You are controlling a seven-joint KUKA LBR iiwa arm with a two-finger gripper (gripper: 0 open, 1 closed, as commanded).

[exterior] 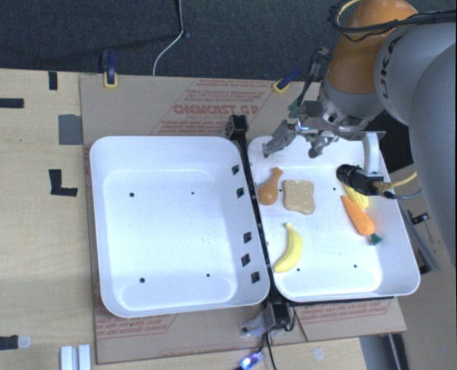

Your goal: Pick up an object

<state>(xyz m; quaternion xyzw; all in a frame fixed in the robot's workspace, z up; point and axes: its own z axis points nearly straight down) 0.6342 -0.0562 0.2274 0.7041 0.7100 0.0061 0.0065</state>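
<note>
Two white bins are seen side by side on the tabletop, the right bin carrying every object. The gripper is held open and empty above its far edge. A carrot lies by the right edge, a banana near the middle, bread and a drumstick toward the far-left corner.

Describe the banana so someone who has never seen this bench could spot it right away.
Look at the right-hand white bin, the one the gripper hangs over. The banana lies near its front, beside the divider between the bins, below the slice of bread. It is the only plain yellow, curved piece there; the carrot is orange and straight.
</note>
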